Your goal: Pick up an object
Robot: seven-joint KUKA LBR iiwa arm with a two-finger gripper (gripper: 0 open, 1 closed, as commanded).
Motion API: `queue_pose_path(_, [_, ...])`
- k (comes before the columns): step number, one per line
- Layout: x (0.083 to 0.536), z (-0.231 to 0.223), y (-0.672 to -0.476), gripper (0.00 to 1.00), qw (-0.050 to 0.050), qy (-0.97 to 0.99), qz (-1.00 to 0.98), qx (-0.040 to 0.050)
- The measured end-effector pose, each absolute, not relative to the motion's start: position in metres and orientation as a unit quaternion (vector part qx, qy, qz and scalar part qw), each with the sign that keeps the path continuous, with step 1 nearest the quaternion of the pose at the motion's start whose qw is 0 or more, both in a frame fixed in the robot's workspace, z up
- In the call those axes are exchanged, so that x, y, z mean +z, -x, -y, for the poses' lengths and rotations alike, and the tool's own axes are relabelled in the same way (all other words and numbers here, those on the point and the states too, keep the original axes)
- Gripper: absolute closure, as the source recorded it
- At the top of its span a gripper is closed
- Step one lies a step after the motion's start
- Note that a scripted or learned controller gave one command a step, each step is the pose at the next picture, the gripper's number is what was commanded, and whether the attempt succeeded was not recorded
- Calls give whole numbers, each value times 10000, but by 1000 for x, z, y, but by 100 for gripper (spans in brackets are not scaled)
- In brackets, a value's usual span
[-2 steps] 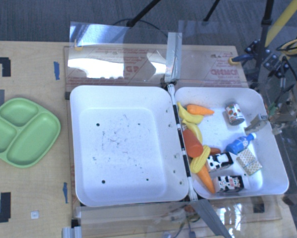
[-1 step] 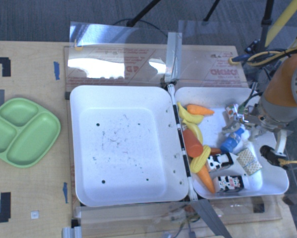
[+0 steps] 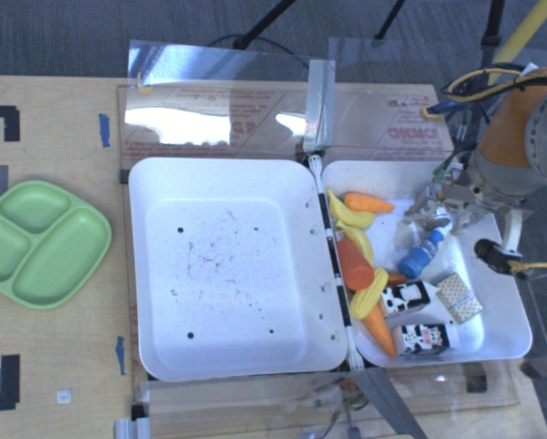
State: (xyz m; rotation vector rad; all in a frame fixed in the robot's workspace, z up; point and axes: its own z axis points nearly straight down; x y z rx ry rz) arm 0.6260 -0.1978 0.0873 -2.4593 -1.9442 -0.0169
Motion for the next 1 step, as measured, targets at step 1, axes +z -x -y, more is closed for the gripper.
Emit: queue_pose_path(1, [100, 204, -626, 100, -31, 7856, 6187, -34])
